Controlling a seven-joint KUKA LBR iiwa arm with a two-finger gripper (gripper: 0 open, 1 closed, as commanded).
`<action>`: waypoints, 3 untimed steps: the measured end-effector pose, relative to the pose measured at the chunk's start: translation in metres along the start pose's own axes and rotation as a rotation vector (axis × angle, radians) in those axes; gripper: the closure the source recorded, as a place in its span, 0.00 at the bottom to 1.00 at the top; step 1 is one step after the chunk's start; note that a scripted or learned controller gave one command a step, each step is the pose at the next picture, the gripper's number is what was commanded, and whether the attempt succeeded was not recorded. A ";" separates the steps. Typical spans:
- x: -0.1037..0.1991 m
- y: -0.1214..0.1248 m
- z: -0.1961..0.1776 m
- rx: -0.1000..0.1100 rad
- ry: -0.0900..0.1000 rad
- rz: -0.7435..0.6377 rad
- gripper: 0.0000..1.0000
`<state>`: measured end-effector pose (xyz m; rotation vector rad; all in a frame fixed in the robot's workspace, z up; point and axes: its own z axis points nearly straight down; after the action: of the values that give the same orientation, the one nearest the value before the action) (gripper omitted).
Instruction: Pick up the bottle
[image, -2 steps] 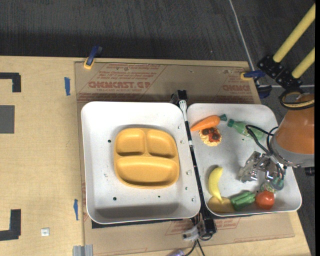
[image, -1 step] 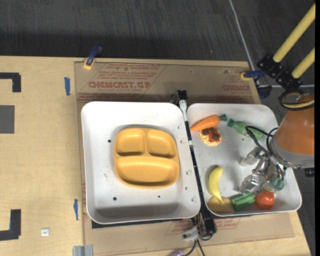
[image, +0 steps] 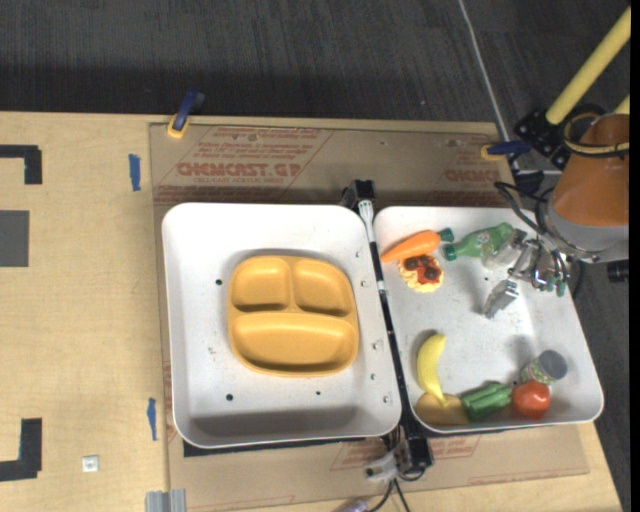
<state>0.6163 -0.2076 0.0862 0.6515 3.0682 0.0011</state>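
The bottle (image: 482, 243) is clear with a green cap and lies on its side at the back of the right bin (image: 588, 385), cap pointing left. My gripper (image: 509, 278) hangs just right of and in front of it, over the bin floor. Its metal fingers (image: 499, 297) are spread open and nothing sits between them. One finger reaches up close to the bottle's right end; whether it touches is unclear. The grey arm with its orange band (image: 592, 190) comes in from the right.
A carrot (image: 411, 244) and a small pizza-like toy (image: 423, 270) lie left of the bottle. A banana (image: 430, 364), green pepper (image: 486, 399), tomato (image: 531, 398) and grey round piece (image: 550, 365) crowd the front. The left bin (image: 190, 300) holds a yellow divided tray (image: 293, 312).
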 end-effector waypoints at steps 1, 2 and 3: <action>0.079 -0.011 -0.001 0.000 0.000 0.065 0.00; 0.016 0.041 -0.001 0.000 -0.001 0.001 0.00; -0.005 0.060 -0.003 0.029 0.051 0.129 0.00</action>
<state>0.6452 -0.1553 0.0896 0.8627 3.0734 -0.0265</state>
